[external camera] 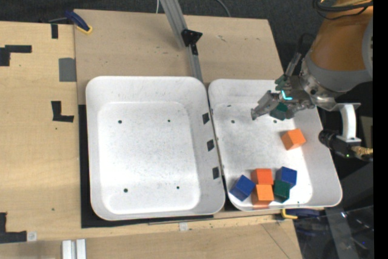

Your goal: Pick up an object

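Wooden bench (pixel 139 39), tan, bearing two shallow white bins side by side. Left bin (pixel 97 94), the larger, white with faint dark speckling on its floor. Right bin (pixel 230 91), same make, touching the left one along their shared edge. Arm (pixel 342 39), grey with an orange band, entering from the right above the right bin's far right corner. Gripper (pixel 276 104), poised over the upper part of the right bin, closed around a dark green block (pixel 280 110) seen between its fingers. Loose orange block (pixel 293 139), tilted, lying alone just below the gripper. Cluster at the right bin's near edge, pieces touching: blue block (pixel 243 187), two orange blocks (pixel 264 184) stacked front to back, second blue block (pixel 287 176), green block (pixel 281 191).
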Robot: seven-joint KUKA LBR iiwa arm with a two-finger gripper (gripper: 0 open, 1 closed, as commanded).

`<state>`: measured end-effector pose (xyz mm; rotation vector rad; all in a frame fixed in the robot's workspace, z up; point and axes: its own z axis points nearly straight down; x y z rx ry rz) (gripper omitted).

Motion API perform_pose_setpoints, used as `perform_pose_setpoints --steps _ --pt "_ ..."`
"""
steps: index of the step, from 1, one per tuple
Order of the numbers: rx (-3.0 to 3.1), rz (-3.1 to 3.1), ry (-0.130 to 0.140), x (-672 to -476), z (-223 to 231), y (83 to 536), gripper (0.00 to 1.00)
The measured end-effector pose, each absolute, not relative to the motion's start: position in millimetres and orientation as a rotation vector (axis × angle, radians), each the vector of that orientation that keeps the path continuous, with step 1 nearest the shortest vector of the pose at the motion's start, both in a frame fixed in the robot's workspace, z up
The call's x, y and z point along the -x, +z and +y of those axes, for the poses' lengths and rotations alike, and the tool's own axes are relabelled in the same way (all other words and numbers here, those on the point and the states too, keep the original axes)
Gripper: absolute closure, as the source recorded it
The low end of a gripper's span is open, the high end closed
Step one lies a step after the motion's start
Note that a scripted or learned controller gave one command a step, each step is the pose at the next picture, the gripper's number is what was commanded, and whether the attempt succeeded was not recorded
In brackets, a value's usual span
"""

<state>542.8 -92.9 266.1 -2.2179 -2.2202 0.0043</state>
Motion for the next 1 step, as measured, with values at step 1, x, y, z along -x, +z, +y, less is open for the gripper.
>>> perform_pose_setpoints --steps 1 --pt "2.219 -2.222 0.002 -543.0 -93.1 267.8 0.0"
